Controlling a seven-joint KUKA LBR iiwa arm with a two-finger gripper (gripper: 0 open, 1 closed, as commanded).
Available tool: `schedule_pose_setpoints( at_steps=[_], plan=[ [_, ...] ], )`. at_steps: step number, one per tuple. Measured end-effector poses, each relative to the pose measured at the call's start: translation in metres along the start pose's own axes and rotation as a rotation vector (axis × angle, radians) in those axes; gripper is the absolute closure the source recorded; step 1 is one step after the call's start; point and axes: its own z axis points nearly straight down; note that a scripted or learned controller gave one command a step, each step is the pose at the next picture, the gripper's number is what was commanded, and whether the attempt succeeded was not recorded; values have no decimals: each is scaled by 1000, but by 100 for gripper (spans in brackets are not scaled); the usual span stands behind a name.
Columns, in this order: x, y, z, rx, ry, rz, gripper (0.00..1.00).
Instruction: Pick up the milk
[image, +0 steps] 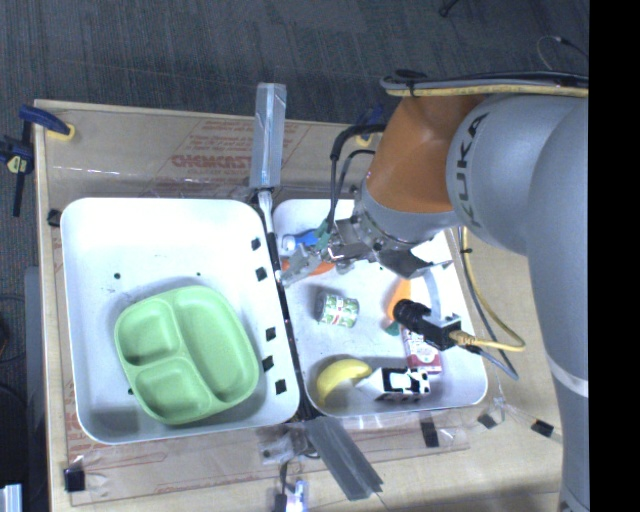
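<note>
We see the milk (407, 381) (cow-patterned carton) lying lengthwise along the right bin's (455, 395) near wall, beside the banana (341, 378), well below our hand (345, 245), whose grip we cannot tell.

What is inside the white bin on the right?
In the right bin: a yellow banana, a small green can, a black-and-white milk carton, something orange. The arm covers the bin's far part.

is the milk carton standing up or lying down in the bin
Lying down: the milk carton rests flat on its side on the right bin's floor, beside the banana.
</note>
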Motion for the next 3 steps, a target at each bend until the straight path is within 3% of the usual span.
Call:
schedule_pose_setpoints(
  at_steps=[1, 2, 3],
  plan=[
    [-34, -75, 40, 0, 2, -248, 0],
    [-71, -18, -104, -4, -1, -155, 0],
    [15, -31, -60, 0, 0, -129, 0]
  ],
)
